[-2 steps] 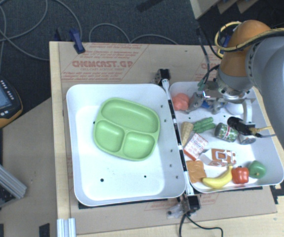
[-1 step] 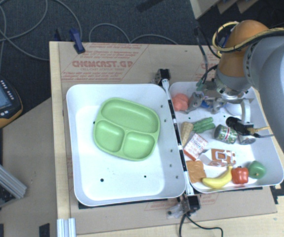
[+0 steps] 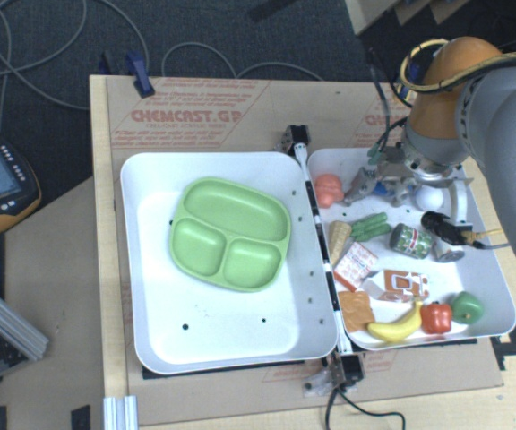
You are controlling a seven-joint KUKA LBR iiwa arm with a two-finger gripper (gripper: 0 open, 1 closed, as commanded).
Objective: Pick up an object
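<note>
**Over the right bin: approach step, nothing gripped**

Across the bench, the left bin (image 3: pixel 150 330) carries a green divided plate (image 3: pixel 229 233). Reaching in from the right, the arm (image 3: pixel 473 106) hangs low over the right bin (image 3: pixel 500 285), its gripper (image 3: pixel 392 184) at the far end, near a pink ball (image 3: pixel 328 188) and above a green pod (image 3: pixel 370 226). Whether the claw is apart or together cannot be told. Candidate objects lie loose: banana (image 3: pixel 394 326), small green jar (image 3: pixel 412 240), red pepper (image 3: pixel 435 318), green pepper (image 3: pixel 467 307). Judged step: positioning. Next move calls for centring on one object, then closing
</note>
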